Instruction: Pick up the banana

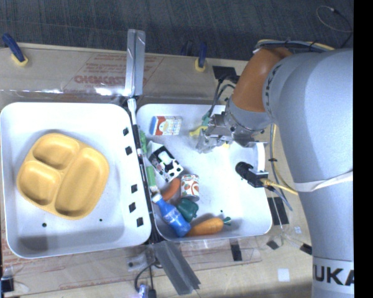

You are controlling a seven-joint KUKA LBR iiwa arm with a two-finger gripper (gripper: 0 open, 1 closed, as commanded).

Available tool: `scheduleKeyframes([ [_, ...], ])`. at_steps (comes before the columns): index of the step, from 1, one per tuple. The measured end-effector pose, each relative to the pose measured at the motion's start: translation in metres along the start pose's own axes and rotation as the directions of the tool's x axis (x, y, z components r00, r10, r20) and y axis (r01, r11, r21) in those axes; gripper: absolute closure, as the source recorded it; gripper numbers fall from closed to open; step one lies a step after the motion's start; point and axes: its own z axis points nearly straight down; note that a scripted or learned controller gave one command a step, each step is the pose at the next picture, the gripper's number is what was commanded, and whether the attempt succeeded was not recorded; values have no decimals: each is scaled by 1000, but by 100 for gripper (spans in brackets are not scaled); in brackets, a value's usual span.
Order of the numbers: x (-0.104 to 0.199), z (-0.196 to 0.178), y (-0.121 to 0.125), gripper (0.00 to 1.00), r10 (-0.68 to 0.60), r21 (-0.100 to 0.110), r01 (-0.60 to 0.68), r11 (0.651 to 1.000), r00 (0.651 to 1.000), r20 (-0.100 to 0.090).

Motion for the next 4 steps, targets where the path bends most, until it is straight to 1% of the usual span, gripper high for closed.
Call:
scheduleKeyframes([
  [1,0,0,0,0,0,0,0,1000,1000,0],
  [2,-18,13,33,0,-26,-7,26,1000,1000,-10],
  [3,-18,7,35,100,-35,-15,35,999,999,-1],
  [4,24,-129,36,100,282,-19,-282,959,959,-2],
])
